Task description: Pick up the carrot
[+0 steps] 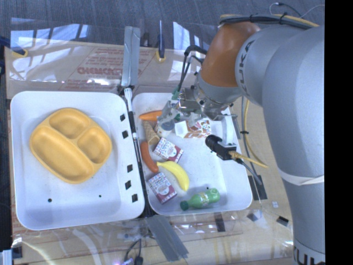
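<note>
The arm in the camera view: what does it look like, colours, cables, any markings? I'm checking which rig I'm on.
The arm is bulky, rounded and grey, with a glossy orange band above the wrist. Black and yellowish cables run across its top, and another dark cable loops down beside the wrist. The gripper is a cluttered metal assembly. At the lower right, part of dark lettering shows on the grey casing.
</note>
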`<control>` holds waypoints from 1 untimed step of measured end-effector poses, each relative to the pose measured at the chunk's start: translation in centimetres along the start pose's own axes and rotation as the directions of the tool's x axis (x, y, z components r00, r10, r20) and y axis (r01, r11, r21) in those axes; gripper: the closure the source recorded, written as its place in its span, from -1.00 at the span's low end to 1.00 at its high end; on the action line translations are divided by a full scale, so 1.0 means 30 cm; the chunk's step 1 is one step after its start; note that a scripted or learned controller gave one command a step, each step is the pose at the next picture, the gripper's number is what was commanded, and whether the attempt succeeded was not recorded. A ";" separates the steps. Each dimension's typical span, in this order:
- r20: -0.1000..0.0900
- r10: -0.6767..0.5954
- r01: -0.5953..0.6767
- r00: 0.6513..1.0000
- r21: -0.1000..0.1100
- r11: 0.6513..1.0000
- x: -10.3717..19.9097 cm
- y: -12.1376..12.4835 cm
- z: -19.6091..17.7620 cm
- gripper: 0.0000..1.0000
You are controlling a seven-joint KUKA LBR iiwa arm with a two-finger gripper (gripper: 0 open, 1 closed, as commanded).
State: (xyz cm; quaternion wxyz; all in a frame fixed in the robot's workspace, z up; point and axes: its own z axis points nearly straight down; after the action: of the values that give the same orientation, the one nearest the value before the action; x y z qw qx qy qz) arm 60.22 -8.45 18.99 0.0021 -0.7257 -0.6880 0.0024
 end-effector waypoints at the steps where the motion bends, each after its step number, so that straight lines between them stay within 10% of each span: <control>1: -0.001 0.290 -0.290 0.957 -0.002 0.957 -0.002 0.122 -0.186 -1.00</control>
State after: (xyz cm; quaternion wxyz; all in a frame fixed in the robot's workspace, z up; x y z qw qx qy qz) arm 63.92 -8.70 24.54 0.0010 -0.8188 -0.5741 0.0016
